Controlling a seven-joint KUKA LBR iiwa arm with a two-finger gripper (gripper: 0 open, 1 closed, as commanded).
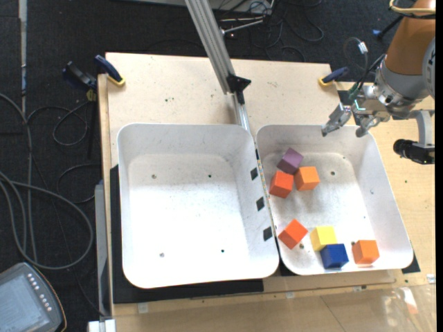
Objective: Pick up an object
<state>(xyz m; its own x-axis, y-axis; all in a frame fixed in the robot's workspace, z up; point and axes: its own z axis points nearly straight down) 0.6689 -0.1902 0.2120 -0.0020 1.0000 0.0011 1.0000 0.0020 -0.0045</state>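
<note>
Nearest the camera, by the lower left corner, sits a grey pendant (28,303) on the dark floor, well left of the table (173,81). Taking the right bin (387,206) as the landmark: the table lies under it and reaches past it on the far side; the left bin (187,199) is just beside it, their rims touching along the middle; the arm (408,47) comes in above its far right corner. Inside it lie seven small cubes. A purple cube (291,160), a red cube (281,184) and an orange cube (307,178) cluster near its far left part, close enough to touch. Along its near edge lie a second red cube (293,232), a yellow cube (322,237) with a blue cube (334,255) against it, and another orange cube (365,252) a little apart to the right. The end effector (344,126) hangs over the bin's far rim with its two fingers spread apart, holding and touching nothing. By my reading this is the approach step: no cube is chosen or gripped yet. Next it must move inward over one cube, line its fingers astride it, and descend; the lone orange cube looks the easiest, since its neighbours stand clear.
</note>
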